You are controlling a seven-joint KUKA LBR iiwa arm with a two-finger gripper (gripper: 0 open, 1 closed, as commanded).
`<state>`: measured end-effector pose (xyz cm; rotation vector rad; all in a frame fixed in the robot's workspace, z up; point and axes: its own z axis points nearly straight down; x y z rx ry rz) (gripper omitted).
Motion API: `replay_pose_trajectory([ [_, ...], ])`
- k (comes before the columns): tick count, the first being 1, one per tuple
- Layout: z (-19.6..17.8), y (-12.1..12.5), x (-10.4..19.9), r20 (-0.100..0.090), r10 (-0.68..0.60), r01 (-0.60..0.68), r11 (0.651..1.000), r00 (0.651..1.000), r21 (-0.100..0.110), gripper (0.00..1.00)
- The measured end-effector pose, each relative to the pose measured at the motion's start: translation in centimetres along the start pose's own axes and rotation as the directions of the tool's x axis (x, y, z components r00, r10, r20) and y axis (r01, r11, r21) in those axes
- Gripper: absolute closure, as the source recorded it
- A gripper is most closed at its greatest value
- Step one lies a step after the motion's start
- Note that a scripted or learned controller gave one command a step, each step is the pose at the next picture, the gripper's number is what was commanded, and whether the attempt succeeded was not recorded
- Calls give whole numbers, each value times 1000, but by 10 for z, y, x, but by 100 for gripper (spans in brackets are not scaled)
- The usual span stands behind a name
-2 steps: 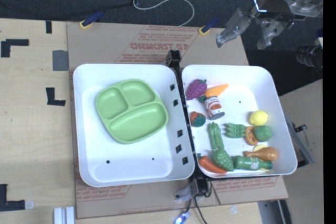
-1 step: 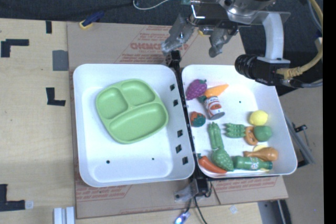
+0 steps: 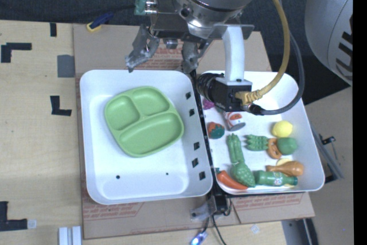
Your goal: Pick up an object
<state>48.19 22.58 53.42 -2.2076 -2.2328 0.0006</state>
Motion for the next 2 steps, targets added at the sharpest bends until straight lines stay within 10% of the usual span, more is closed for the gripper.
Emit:
replay_pose_trajectory([
  [1, -10, 1, -4, 2, 6, -6, 1000, 1000, 1, 100],
  [2, -20, 1, -4, 2, 4, -4, 1000, 1000, 2, 100],
])
